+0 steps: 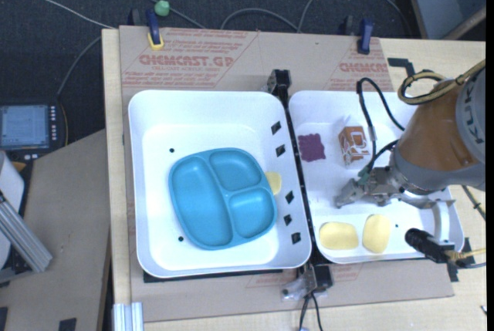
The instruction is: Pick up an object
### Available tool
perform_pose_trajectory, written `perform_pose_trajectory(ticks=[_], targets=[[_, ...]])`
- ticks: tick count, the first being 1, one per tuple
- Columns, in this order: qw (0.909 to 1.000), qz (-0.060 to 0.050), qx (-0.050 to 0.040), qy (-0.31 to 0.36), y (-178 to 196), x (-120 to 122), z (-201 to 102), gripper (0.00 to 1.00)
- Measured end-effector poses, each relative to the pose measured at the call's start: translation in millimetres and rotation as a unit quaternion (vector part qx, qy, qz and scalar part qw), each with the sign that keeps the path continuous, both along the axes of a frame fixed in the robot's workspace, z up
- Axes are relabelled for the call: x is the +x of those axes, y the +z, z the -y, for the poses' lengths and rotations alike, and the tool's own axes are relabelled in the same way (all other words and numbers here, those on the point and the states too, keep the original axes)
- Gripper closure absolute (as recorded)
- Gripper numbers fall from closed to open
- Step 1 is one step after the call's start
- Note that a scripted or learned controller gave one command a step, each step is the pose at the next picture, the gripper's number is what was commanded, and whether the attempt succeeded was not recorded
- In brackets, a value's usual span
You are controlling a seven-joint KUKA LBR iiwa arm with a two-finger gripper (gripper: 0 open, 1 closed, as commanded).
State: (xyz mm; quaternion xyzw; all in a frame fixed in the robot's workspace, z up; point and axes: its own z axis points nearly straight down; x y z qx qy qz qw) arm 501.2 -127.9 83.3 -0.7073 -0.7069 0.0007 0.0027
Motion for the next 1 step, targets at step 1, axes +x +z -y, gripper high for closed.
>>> perform_pose_trajectory(ticks=[1], targets=[[1.0,0.002,-0.0002,0.0,12.3,1.1,0.0,1.0]])
